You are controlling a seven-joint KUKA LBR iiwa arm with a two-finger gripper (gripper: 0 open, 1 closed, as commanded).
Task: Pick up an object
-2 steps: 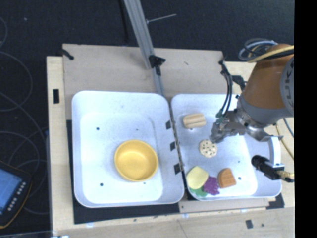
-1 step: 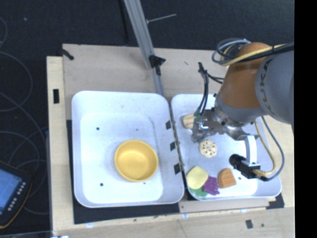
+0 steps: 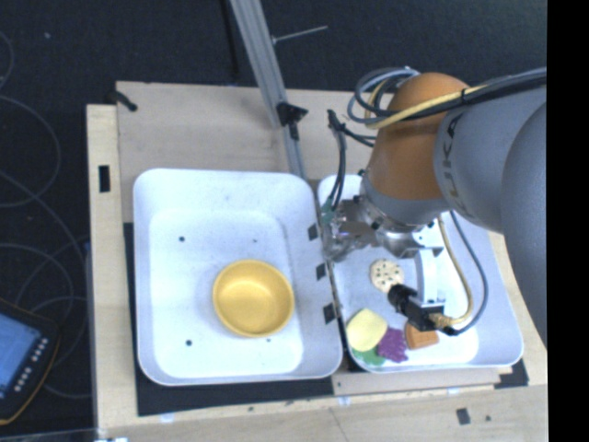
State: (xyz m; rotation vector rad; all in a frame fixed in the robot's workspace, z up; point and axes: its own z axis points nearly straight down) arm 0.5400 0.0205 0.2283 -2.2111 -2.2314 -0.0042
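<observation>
The worktop (image 3: 110,247) carries 2 white bins. The left bin (image 3: 166,210) holds 1 yellow bowl (image 3: 253,296). The right bin (image 3: 492,334) holds a cookie-like disc (image 3: 386,272) and, at its near edge, yellow (image 3: 365,327), purple (image 3: 393,344) and orange (image 3: 421,338) pieces. The gripper (image 3: 354,233) hangs over the right bin's far left part; finger state cannot be told.

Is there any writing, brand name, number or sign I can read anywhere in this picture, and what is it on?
Dark lettering runs down the grey arm beside its orange band: cut off and too blurred to read.
Lit screen of the device at the lower left: too small to read.
Yellow bowl, both white bins and the small items near the cookie: no text visible.
</observation>
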